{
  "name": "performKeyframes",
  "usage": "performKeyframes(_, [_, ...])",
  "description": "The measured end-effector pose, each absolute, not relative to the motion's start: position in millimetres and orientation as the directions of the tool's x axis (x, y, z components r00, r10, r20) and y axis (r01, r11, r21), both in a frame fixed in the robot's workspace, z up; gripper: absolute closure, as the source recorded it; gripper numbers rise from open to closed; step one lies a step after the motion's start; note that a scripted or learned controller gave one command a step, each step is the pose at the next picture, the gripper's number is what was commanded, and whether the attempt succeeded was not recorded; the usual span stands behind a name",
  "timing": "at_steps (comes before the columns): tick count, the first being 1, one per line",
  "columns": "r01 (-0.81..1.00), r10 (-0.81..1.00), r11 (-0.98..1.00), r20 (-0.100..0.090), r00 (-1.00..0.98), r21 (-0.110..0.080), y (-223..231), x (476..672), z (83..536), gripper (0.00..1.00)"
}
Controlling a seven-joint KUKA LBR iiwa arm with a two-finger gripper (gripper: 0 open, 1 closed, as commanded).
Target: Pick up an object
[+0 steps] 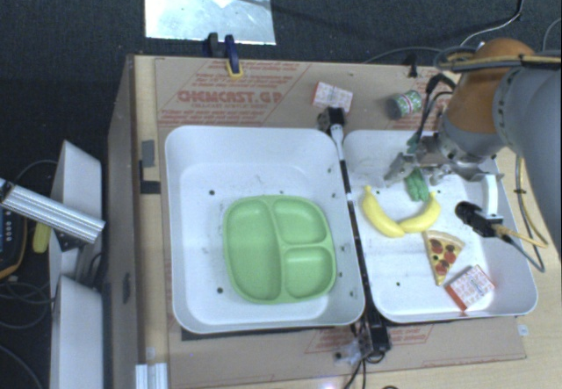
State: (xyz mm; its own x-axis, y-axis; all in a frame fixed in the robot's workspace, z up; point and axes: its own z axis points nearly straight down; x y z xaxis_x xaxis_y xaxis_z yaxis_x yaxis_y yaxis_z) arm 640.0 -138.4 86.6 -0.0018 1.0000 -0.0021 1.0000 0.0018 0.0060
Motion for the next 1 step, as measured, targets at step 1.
performKeyframes(1, [1.0, 1.0, 0.003, -0.001, -0.003, 0.007, -137.9, 640.4, 96.7, 1.0])
